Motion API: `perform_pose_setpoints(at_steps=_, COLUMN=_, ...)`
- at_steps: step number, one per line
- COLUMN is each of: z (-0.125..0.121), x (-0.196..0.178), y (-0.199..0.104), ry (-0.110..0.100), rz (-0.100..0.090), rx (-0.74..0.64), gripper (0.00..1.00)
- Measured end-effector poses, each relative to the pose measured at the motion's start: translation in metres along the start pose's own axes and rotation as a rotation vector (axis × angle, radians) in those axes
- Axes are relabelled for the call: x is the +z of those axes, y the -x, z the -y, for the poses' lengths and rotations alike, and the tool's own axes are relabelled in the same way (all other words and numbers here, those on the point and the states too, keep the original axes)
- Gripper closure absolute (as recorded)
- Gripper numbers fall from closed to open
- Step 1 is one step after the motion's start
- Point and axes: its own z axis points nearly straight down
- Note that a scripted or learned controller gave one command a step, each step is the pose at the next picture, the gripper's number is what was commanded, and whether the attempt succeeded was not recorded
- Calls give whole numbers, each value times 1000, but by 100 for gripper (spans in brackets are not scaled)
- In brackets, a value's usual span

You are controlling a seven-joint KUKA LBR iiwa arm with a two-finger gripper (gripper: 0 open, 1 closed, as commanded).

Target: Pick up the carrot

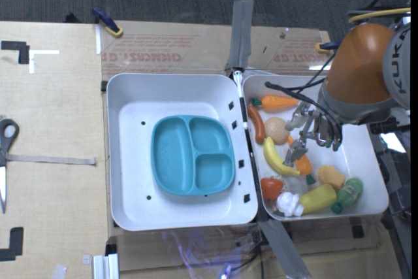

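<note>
Camera view shows the carrot (279,102) at the far edge of the right bin (366,170), beside the sausage (257,125). I cannot tell the gripper (302,144) state. It hovers nearer the banana (277,159), so it may take the wrong thing.

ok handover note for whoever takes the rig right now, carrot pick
End effector: low in the right bin, over the banana; whether it is open or shut cannot be told, and nothing shows held in it.
Carrot: lying at the far end of the right bin, apart from the end effector.
Teal plate: in the left bin.
Done: no pick.
Left: move to the carrot, grasp, lift.
</note>
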Motion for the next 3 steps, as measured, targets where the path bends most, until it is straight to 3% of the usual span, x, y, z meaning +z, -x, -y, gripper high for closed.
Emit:
perform_pose_setpoints(at_steps=1, z=33, x=47, y=-4, ry=0, rz=0, rx=208, gripper=0)
perform_pose_setpoints(at_steps=2, z=33, x=37, y=-2, ry=0, rz=4, rx=206, gripper=100)
perform_pose_setpoints(at_steps=3, z=-44, x=-52, y=-53, ry=1, rz=2, rx=369, gripper=100)
